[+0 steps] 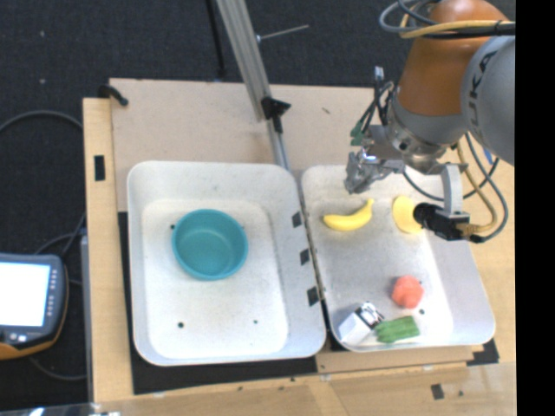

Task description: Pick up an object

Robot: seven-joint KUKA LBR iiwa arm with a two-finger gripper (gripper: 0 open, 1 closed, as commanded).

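Right now I see the arm (451, 68) reaching over the far end of the right bin (460, 258), with the gripper (360, 178) hanging just beyond the banana (349, 218). From this slant I cannot tell whether it is spread or pressed together, and nothing shows between its tips. Taking the banana as my landmark: a second yellow piece (403, 213) lies just to its right, partly behind a black part of the wrist. A red object (408, 291) sits nearer the camera and to the right of the banana. Further toward the near rim lie a green object (397, 329) and, touching it, a small white and silver object (360, 321). Well left of the banana, a teal bowl (209, 243) sits upright in the left bin (152, 319).
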